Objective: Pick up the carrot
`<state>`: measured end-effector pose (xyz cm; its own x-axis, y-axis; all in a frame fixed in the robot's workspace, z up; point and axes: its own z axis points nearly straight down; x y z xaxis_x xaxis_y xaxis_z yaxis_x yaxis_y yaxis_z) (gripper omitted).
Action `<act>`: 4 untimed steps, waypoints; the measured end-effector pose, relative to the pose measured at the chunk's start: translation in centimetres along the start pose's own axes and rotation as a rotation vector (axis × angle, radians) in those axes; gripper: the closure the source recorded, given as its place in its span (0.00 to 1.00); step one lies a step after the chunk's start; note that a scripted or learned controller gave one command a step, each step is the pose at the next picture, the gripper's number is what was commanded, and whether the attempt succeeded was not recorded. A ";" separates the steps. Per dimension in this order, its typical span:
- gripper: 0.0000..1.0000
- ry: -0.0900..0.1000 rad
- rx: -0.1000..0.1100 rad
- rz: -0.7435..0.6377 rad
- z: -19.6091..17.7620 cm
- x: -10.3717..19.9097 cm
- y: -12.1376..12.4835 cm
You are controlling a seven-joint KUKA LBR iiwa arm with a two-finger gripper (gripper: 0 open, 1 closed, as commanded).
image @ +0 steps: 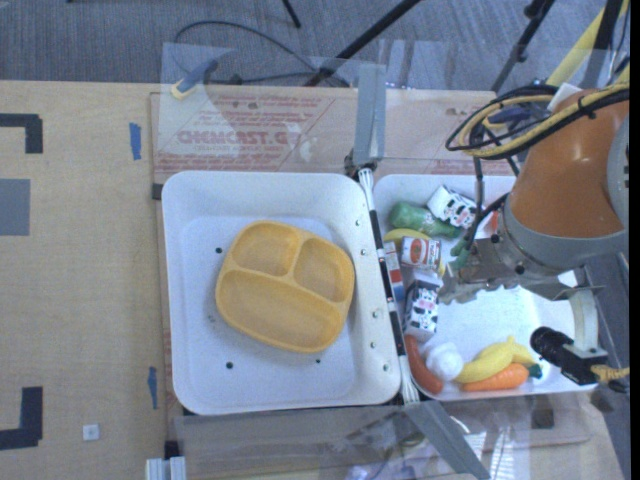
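The carrot lies along the near edge of the right bin, just beside a banana. The arm hangs over that bin; whether its gripper holds anything cannot be told.

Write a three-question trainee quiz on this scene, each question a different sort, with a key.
1. True or false: the carrot lies in the right bin.
2. What sits in the left bin? A) a yellow divided plate B) a banana C) a can
3. Fill in: the banana lies just ____ the carrot, toward the arm.

Key: 1 true; 2 A; 3 above. The carrot rests at the right bin's near edge, touching the banana.
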<state>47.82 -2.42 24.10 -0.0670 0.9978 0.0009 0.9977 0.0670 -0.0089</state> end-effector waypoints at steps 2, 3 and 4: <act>0.00 -0.001 -0.005 0.020 -0.6 -8.7 -0.5; 0.00 0.001 -0.003 0.084 15.1 -8.8 -0.5; 1.00 0.003 0.004 0.085 14.4 -8.7 -0.7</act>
<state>47.55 -11.16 9.66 0.0182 0.9998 0.0027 0.9998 -0.0182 -0.0128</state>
